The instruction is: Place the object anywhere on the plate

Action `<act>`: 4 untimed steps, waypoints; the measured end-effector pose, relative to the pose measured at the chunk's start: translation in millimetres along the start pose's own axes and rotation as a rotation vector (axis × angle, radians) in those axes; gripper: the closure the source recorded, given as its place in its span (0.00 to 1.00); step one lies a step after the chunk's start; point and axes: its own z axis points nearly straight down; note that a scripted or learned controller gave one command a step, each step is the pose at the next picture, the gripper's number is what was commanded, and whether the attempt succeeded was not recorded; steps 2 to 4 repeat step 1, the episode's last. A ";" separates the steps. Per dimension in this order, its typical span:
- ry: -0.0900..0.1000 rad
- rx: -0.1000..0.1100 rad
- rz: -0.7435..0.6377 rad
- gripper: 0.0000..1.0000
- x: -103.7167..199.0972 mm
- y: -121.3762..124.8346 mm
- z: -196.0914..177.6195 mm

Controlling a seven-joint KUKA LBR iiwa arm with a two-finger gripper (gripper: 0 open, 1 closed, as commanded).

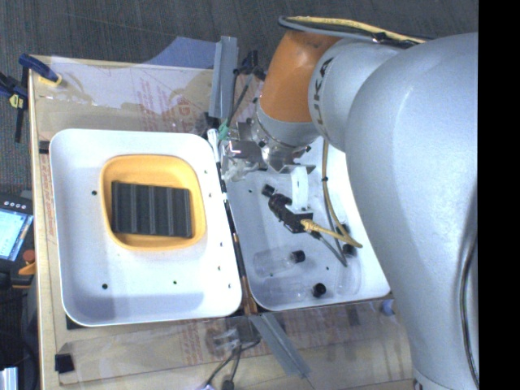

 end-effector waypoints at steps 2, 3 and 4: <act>0.000 0.000 0.000 0.00 -0.1 0.0 -0.1; 0.000 0.000 0.000 0.00 -0.1 0.0 -0.1; 0.000 0.000 0.000 0.00 -0.1 0.0 -0.1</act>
